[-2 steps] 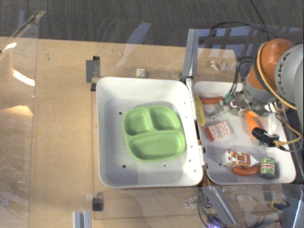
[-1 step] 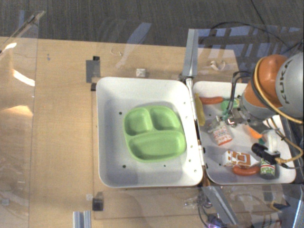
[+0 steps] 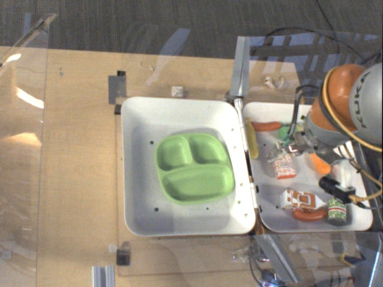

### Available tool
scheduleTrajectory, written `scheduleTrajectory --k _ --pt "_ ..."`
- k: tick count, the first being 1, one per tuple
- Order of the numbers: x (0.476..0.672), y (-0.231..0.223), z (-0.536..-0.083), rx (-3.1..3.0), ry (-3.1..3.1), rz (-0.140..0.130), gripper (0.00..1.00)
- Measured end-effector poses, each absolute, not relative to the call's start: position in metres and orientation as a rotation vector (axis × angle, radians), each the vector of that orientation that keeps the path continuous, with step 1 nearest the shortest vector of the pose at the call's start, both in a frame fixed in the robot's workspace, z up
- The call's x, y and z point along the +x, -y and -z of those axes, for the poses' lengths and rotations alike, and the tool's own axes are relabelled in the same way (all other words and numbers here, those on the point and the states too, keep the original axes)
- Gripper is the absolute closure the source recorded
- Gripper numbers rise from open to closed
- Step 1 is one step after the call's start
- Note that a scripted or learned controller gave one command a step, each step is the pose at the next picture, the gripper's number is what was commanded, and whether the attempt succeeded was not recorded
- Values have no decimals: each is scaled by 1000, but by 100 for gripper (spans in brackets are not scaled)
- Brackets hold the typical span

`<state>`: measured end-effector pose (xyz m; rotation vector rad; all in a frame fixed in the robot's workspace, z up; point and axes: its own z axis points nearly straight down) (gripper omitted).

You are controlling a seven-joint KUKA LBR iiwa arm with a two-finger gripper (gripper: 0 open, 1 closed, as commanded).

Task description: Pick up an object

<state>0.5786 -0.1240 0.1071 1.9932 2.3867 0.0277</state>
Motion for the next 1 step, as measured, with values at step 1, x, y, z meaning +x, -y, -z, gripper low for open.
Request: scheduleTrajectory --k 1 --pt "590 73 -251 2267 -2166 -8 100"
